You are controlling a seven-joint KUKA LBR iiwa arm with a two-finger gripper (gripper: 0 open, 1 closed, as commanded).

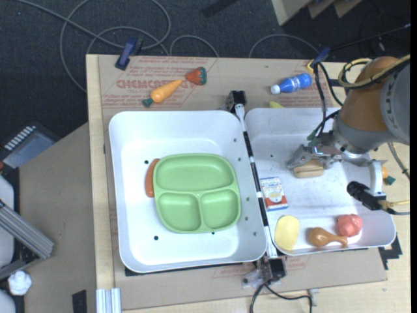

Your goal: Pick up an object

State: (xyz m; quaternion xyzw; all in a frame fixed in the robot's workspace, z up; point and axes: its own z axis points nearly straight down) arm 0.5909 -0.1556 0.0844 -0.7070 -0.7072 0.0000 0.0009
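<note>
1. Nearest to us, along the front wall of the right bin [384,237], we see a yellow lemon-shaped toy [287,232], a tan drumstick-shaped piece [324,238] and a pink lumpy toy [349,225] in a row.
2. Just behind them, a small carton [273,193] lies against that bin's left edge.
3. In the left bin [124,175] a green divided tray [196,192] rests flat, with an orange-red sausage-shaped piece [150,178] touching its left rim.
4. Farther back in the right bin, the gripper [311,158] hangs directly over a tan bread-like piece [308,170]; we cannot tell how its jaws stand, or whether they touch it.
5. Beyond the bins, on the bench [98,240], lie a toy carrot [165,90], a red-and-green toy [197,76] and a blue-and-white bottle [292,83].
</note>
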